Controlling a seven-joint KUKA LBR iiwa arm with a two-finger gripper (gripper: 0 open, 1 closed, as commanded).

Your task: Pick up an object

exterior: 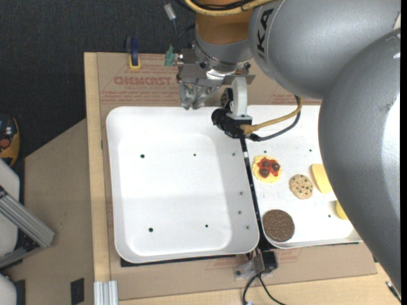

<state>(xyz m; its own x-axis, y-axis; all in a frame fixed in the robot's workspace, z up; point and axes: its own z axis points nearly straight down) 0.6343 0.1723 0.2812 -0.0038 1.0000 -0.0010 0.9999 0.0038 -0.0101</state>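
Note:
Several toy foods lie in the right bin [299,239]: a small yellow pizza with red toppings [266,168], a chocolate chip cookie [301,186], a dark brown round cookie [278,225], and a yellow piece [321,178] partly hidden by the arm. My gripper [193,98] hangs over the back rim of the left bin [127,189], well to the left of and behind the foods. Nothing shows under it. The big grey arm covers the right part of the right bin.
A black fitting [230,121] with a yellow cable [280,124] sits at the back of the divider between the bins. Blue [133,53] and green [170,56] clamps stand on the cardboard's back edge. Another yellow piece [341,210] peeks out beside the arm.

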